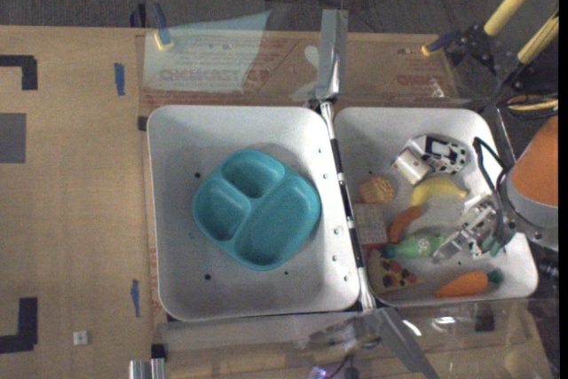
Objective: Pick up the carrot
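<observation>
Metal hand above right bin, grip state unclear, tapered orange carrot with green stub just below.

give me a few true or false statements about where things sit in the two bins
1. The carrot lies in the right bin. True.
2. The teal plate is in the right bin. False: it sits in the left bin.
3. The gripper holds the carrot. False: the carrot lies on the bin floor, nearer the camera than the gripper.
4. The banana lies in the same bin as the carrot. True.
5. The carrot rests on the plate. False: they are in separate bins.
</observation>
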`<state>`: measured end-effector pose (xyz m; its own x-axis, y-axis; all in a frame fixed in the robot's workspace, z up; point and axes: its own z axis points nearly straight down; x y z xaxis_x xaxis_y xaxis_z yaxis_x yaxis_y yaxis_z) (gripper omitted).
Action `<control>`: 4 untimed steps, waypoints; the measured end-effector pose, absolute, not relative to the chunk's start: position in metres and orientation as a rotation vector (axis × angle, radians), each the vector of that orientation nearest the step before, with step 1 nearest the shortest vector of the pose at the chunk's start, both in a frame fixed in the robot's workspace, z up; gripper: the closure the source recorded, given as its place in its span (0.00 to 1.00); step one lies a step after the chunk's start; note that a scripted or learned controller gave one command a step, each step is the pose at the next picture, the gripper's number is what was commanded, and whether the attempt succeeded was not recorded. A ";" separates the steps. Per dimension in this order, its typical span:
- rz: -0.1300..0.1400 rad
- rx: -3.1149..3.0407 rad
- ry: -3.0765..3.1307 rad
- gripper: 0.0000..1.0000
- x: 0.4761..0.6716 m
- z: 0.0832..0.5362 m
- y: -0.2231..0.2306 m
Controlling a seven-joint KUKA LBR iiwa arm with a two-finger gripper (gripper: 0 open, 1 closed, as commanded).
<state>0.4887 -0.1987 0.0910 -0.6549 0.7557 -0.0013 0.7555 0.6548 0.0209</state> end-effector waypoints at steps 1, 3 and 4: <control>0.023 1.224 2.882 0.00 0.488 0.091 -0.201; 0.043 2.050 2.382 0.00 0.492 0.091 -0.187; 0.000 2.058 2.377 0.00 0.480 0.097 -0.146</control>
